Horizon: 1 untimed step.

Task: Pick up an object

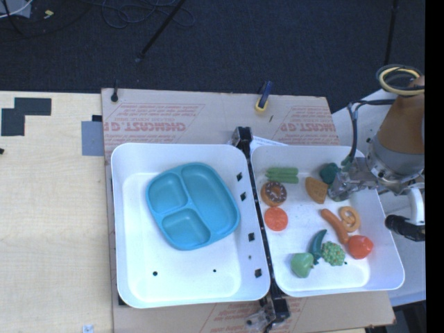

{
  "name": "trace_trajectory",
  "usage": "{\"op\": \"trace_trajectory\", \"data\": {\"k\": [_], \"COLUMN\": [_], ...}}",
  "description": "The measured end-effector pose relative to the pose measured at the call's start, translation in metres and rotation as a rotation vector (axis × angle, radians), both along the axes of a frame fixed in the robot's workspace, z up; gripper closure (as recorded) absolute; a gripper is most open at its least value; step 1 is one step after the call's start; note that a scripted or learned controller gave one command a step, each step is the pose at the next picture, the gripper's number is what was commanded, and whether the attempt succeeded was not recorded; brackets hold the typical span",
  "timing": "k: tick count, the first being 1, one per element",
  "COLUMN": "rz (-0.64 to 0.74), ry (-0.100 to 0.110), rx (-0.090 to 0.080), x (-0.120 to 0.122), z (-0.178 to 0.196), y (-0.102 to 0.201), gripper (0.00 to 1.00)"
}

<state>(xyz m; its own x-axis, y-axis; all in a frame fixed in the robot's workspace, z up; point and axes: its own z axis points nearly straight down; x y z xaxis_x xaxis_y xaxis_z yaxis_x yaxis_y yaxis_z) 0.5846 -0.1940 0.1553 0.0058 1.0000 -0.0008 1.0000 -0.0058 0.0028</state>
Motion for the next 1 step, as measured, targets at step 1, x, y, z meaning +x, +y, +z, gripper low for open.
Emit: {"op": "trace_trajectory", "data": {"k": [1], "rz": [0.007], "ry": [-0.001], "rx": [0.000], "x": [0.0080], "z": [0.0497], "y": [0.0061], "gripper": [1.00]}}
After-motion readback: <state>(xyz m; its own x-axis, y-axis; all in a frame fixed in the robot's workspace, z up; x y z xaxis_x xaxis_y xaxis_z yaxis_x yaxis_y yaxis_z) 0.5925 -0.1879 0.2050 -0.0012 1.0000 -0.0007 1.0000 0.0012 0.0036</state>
